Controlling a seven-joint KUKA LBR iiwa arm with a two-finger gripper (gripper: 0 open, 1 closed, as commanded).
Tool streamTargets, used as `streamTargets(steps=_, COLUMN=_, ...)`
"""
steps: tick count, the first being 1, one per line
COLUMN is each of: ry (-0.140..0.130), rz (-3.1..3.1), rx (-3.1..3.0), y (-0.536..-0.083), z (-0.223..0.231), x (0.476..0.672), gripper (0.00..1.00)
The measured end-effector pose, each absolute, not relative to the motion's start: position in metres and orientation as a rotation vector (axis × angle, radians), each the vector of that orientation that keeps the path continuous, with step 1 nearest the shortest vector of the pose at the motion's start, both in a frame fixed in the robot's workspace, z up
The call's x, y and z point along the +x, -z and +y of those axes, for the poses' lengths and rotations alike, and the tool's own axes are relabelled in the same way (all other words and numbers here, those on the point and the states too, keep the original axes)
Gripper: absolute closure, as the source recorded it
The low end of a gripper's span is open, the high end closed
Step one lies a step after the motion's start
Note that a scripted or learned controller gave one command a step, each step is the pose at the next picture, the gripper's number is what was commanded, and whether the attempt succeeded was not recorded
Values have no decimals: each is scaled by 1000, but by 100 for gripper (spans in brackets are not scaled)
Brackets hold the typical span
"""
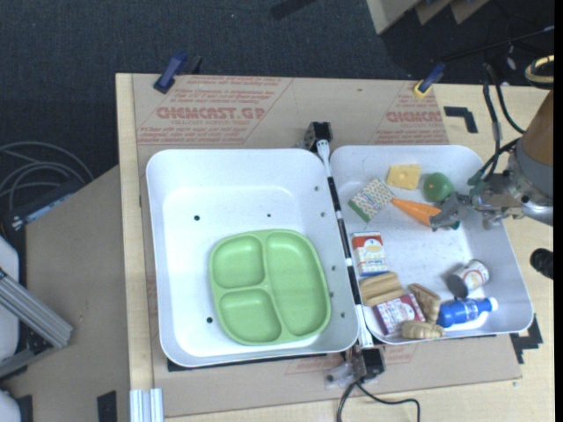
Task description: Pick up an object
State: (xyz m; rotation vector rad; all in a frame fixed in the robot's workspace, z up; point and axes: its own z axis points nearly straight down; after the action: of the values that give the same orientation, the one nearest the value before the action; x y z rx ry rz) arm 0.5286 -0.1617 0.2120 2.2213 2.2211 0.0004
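The gripper [450, 215], whether apart or together I cannot tell, touches the carrot's [413, 208] right tip.

A: Target?
B: Carrot [413, 209], orange, lying flat, tilted, in the right bin [501, 262], just below the cheese [404, 177].
A: Tip?
B: Points toward the cheese side; thick end away.

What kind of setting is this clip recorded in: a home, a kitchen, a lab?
Most likely a robotics lab bench. Two white bins sit on a cardboard-covered board held by clamps, toy food such as a carrot fills one bin, and loose cables lie on dark carpet.
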Motion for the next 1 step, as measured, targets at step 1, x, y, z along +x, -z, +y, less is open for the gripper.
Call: streamTargets(steps=1, ry=-1, rz=2221, rx=2220, y=-94, z=-213, x=503, gripper=0)
